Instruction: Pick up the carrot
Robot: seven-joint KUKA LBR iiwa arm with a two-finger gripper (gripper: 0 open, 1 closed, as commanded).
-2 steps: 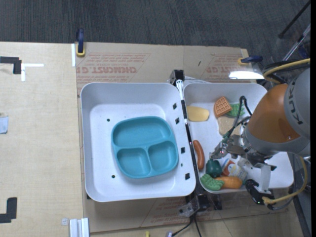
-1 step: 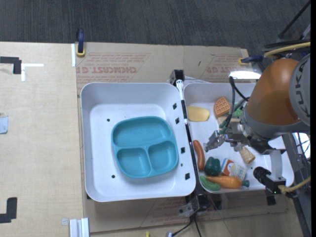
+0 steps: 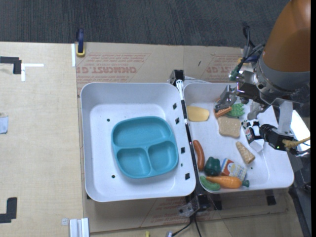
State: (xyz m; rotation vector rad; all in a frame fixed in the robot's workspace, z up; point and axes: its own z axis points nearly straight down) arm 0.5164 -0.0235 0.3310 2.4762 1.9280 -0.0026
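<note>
Your pincer (image 3: 228, 104) grips a small carrot (image 3: 223, 111) by its green top, at the right bin's (image 3: 276, 174) far edge.

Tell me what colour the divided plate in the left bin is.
Teal blue plate, seen from the camera view above.

An orange plastic carrot with a green tip (image 3: 224, 181) is lying at the near edge of the right shallow white bin (image 3: 276, 174), beside a red sausage (image 3: 199, 153) and a dark green pepper (image 3: 213, 166). A teal three-compartment plate (image 3: 144, 147) is sitting in the left shallow white bin (image 3: 94, 132). A pale yellow lemon-shaped piece (image 3: 198, 114) is showing near the far edge.
</note>
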